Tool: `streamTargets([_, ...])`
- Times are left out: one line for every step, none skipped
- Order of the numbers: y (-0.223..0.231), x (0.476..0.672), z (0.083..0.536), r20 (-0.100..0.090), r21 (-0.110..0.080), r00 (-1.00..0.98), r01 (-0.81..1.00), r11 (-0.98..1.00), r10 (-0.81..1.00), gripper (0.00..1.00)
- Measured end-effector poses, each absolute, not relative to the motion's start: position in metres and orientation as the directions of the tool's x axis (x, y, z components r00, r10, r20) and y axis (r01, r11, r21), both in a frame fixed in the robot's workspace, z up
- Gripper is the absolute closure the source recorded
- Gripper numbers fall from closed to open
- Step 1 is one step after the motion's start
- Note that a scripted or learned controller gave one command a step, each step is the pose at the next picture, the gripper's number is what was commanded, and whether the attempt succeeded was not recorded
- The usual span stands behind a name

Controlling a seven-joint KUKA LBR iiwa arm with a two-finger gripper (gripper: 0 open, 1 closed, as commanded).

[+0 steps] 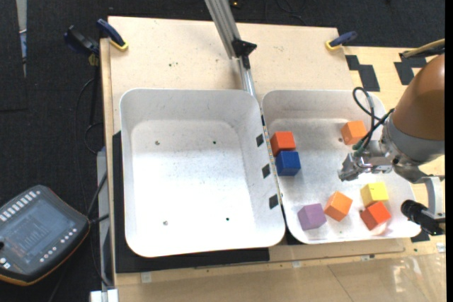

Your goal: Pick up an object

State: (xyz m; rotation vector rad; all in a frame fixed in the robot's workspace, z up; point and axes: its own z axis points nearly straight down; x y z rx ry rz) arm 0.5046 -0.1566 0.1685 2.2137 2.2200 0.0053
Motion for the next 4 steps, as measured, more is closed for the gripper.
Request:
streamTargets([-0.158,0.500,0.213,-0.002,0.006,-0.003,1.000,0.003,1.000,1.00])
streamTargets([-0.158,0.502,0.255,-0.003,0.007,-0.004,1.000,0.004,1.000,1.00])
streamTargets([-0.106,0.523,0.257,0.001,0.003,-0.008,1.000,0.008,1.000,1.00])
streamTargets([-0.057,0.552,0.242,0.000,0.001,-0.008,1.000,0.008,1.000,1.00])
